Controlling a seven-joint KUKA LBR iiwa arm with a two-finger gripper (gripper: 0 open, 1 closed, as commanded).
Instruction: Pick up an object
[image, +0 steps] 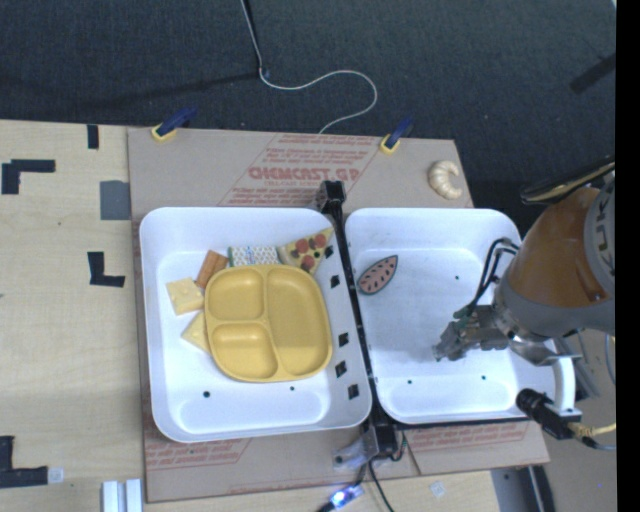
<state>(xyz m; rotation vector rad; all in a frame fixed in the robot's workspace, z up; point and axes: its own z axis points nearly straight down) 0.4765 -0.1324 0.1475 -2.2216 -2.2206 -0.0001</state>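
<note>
The arm (565, 270) comes in from the right and hangs low over the right bin (420, 395), its gripper (452, 342) down near the bin floor toward the right side. From here I cannot tell how the gripper is set; it is small and dark against the white.

The one loose thing in that bin is a brown leaf-shaped piece (378, 274), lying flat near the upper left corner, close to the divider between the bins. It sits well apart from the gripper, up and to the left of it, untouched.

The left bin (240, 420) holds a yellow divided plate (268, 322) with several small flat pieces (186, 296) tucked around its upper and left edges.
</note>
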